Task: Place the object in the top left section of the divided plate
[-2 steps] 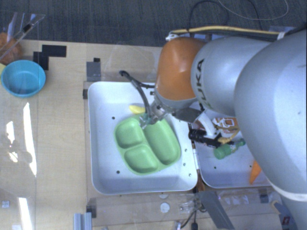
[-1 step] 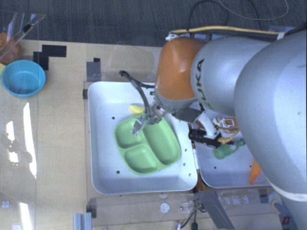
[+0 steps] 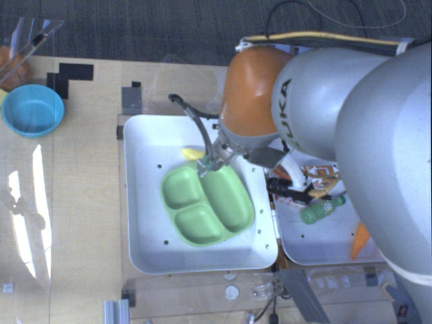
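Note:
A green divided plate (image 3: 206, 204) lies in the left white bin (image 3: 145, 201). A small yellow object (image 3: 192, 154) lies on the bin floor just beyond the plate's far edge. My gripper (image 3: 206, 165) hangs over the plate's far rim, right beside the yellow object. The grey arm with its orange band (image 3: 253, 93) covers the bin's far right corner.
The right bin (image 3: 317, 248) holds a green bottle (image 3: 321, 209), a packet with orange print (image 3: 322, 175) and an orange piece (image 3: 359, 240). A blue bowl (image 3: 33, 110) stands on the bench at far left. A dark cable (image 3: 189, 113) loops above the gripper.

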Controlling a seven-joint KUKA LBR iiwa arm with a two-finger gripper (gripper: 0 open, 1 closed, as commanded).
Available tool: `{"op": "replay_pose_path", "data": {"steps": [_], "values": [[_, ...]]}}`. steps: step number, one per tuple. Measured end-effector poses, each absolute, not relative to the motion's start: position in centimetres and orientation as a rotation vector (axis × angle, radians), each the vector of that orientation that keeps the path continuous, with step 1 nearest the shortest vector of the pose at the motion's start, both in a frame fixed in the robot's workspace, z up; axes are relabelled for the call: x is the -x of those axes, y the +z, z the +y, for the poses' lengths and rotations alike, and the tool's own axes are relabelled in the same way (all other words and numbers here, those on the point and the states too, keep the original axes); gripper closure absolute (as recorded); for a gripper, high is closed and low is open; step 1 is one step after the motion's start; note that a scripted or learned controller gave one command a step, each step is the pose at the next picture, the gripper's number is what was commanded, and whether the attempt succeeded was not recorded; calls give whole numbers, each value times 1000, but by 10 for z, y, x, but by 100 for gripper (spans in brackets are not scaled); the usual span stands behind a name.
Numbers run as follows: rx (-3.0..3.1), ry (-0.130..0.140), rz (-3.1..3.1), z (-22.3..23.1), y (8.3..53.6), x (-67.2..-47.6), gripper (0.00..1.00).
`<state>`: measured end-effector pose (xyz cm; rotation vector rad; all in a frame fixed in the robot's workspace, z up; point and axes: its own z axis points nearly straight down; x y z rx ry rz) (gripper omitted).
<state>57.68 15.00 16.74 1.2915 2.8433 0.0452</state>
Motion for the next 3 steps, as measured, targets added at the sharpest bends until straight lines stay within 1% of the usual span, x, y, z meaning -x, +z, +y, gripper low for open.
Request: {"op": "replay_pose_path", "data": {"steps": [1,2,3], "values": [[-1291,45,2844,150,167,-577,0],[-1289,55,2838,150,179,-579,100],[-1185,37,2876,141,120,-552,100]]}}
